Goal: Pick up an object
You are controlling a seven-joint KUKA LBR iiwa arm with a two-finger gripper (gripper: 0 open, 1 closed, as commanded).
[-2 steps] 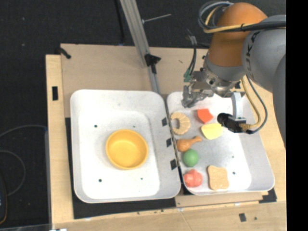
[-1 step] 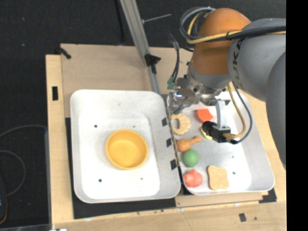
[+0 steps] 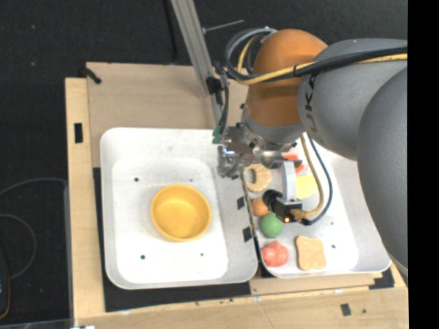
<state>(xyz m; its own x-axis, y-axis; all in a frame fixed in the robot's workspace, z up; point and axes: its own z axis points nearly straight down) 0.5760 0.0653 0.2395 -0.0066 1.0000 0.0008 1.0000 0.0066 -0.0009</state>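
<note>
**Small Things Are Crowded Under the Arm in the Right Bin**

Where the bench comes closest to the camera, two white bins are seen side by side. A yellow bowl [image 3: 180, 212] is set alone in the left bin [image 3: 130, 156], well apart from everything else.

At the near end of the right bin [image 3: 346, 242], a tan piece shaped like toast [image 3: 311, 252] is laid just beside a red round thing [image 3: 276, 253]. A green ball [image 3: 271, 225] is found just behind the red one. An orange ball [image 3: 260, 207] is placed a little farther back, touching or almost touching the green ball. A yellow block [image 3: 306, 186] is seen to the right, partly hidden by a black cable.

A pale ring like a little donut [image 3: 258, 177] is seen right under the gripper [image 3: 241, 157], which is held low over the far left part of the right bin. It cannot be told if the jaws are apart or together, or if the ring is touched by them.

Farthest back, the grey arm with its big orange band [image 3: 285, 74] is seen above the bin.
</note>
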